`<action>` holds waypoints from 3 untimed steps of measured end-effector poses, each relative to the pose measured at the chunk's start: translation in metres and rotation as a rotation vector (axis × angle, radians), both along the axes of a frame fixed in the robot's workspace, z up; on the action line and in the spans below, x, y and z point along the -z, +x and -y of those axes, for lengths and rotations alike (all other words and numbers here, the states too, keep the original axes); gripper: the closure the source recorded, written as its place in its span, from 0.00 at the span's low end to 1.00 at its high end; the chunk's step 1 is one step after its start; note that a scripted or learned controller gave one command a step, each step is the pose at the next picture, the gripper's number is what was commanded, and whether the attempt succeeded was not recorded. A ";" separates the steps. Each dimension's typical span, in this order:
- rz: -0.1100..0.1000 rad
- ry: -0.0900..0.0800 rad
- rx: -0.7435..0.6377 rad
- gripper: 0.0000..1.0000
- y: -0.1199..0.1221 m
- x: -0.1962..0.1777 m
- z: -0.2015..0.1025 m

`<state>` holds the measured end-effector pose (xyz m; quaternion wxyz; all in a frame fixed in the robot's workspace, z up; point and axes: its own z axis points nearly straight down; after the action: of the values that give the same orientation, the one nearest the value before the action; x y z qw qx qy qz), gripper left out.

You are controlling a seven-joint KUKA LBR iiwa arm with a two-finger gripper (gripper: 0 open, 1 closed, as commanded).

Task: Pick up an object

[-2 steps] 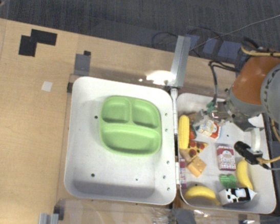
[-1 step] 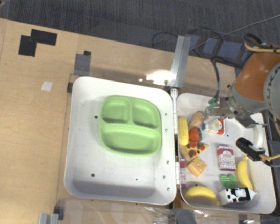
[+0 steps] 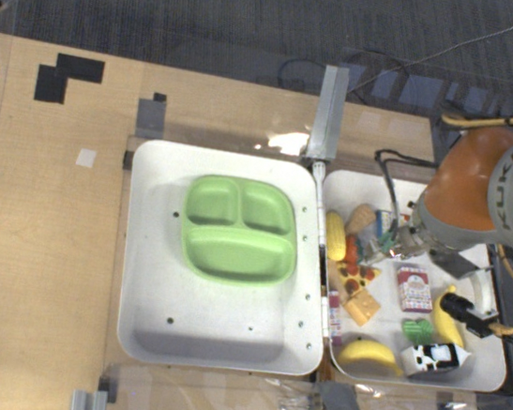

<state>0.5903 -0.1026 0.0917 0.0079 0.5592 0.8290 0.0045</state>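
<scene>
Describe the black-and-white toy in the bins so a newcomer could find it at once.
Start at the right bin, the one crowded with toy food beside the bin holding the green tray. Go to its near right corner: the cow toy sits there, right of a yellow banana. It alone is patterned black and white.

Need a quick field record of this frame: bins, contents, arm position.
left bin: shallow white bin holding a green three-compartment plastic tray
right bin: shallow white bin crowded with small toy items
right bin items: yellow banana at near edge; black-and-white cow toy beside it; red-and-white small box mid-bin; yellow corn cob along left wall; orange cheese wedge
arm: grey arm with orange band over the right bin's far side
gripper: low among the items, finger state unclear
grasp: no object seen held
</scene>
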 end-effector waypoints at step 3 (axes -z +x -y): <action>-0.008 0.017 1.265 1.00 0.081 0.003 -0.016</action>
<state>0.6712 -0.0862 0.0884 0.0015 0.9411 0.3381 0.0035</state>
